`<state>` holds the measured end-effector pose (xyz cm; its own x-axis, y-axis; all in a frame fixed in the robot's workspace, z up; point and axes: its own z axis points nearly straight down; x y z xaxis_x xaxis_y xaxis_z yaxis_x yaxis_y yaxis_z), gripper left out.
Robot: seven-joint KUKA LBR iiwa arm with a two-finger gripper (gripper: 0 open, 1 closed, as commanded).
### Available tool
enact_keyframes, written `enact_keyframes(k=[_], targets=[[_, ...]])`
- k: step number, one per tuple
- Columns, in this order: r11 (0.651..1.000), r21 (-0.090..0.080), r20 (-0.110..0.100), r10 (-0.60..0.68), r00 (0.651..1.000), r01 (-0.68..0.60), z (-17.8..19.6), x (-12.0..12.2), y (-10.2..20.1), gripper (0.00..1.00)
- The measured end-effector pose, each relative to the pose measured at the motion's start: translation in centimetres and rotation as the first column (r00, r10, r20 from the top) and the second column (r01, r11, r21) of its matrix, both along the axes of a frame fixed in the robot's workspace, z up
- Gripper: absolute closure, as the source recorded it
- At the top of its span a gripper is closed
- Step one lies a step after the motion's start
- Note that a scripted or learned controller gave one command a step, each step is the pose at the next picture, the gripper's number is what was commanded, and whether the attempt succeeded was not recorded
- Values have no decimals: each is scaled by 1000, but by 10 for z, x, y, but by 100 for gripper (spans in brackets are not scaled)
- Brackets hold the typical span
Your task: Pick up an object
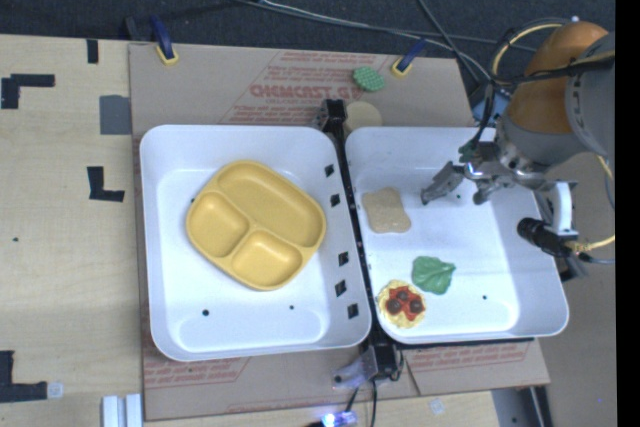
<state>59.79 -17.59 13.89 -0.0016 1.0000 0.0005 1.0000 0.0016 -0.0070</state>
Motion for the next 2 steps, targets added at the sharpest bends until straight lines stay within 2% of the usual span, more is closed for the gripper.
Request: enact_keyframes(k=[1,2], targets=[[1000,-2,5,0,1000,0,-53,0,1,0],[1000,-2,7,1,1000,-1,-40,0,1,100]])
